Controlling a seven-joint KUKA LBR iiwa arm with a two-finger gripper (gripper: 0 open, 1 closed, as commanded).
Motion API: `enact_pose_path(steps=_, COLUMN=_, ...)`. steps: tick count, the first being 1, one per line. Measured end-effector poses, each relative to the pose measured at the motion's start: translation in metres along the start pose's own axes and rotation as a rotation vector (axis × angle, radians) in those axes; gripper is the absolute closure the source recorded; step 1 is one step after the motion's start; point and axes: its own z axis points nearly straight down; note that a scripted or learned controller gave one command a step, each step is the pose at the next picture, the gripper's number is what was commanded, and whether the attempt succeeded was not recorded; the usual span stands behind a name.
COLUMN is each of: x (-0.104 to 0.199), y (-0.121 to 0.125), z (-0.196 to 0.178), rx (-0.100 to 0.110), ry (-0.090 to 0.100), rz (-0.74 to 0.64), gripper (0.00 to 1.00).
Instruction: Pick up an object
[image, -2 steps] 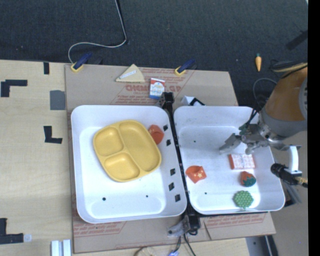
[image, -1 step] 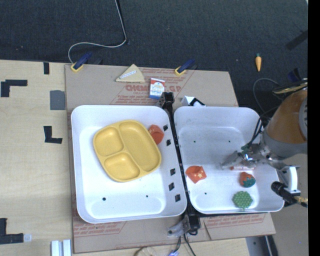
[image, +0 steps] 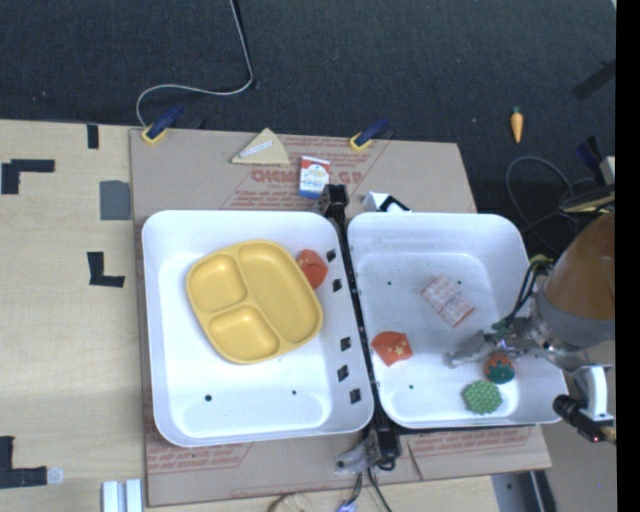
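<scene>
A small red and green ball (image: 499, 368) lies near the right bin's (image: 400, 235) right wall, touching the gripper (image: 484, 347), whose grip I cannot tell. A green bumpy ball (image: 482, 397) sits just nearer; an orange block (image: 391, 347) lies to the left. The left bin (image: 160, 330) holds a yellow divided plate (image: 255, 300). Both bins rest on brown cardboard (image: 200, 170) over dark carpet (image: 400, 60).
</scene>
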Motion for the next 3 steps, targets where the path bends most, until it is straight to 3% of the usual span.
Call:
enact_pose_path(steps=1, x=0.000, y=0.001, z=-0.010, rx=-0.002, ry=-0.001, rz=0.000, gripper=1.00)
enact_pose_path(steps=2, x=0.084, y=0.000, z=-0.053, rx=0.006, ry=0.005, rz=-0.003, gripper=1.00)
enact_pose_path(steps=3, x=0.084, y=-0.001, z=-0.053, rx=0.006, ry=0.005, rz=-0.001, gripper=0.00)
